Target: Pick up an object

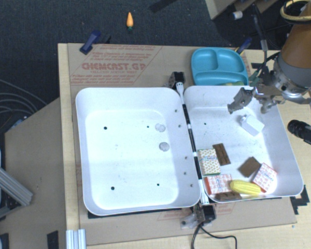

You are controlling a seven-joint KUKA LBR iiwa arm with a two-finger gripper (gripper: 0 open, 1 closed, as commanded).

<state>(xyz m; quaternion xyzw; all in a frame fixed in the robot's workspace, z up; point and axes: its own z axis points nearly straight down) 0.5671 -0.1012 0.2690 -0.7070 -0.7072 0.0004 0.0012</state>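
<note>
Camera view: I've got the gripper [251, 98] over the right bin [285, 139], up near its far edge, jaws spread w/ nothing between them. A small white block [251, 124] lies on the bin floor just below the fingers, apart from them, so I judge nothing's picked yet; descent, close & lift all remain.

The rest of the candidates crowd the bin's near edge: yellow banana [245, 188], two brown blocks [221, 154] [249, 166], patterned packets [210, 163] [264, 178], red-white box [216, 183]. Left bin [93, 154] carries two small grey discs [160, 128] [164, 147] mid-floor.

Off the bins: blue divided tray [220, 66] touching the right bin's far edge, close behind the gripper, could get clipped I think. Blue clip [90, 42] at the board's far-left corner, orange bit [129, 19] on the carpet beyond.
</note>
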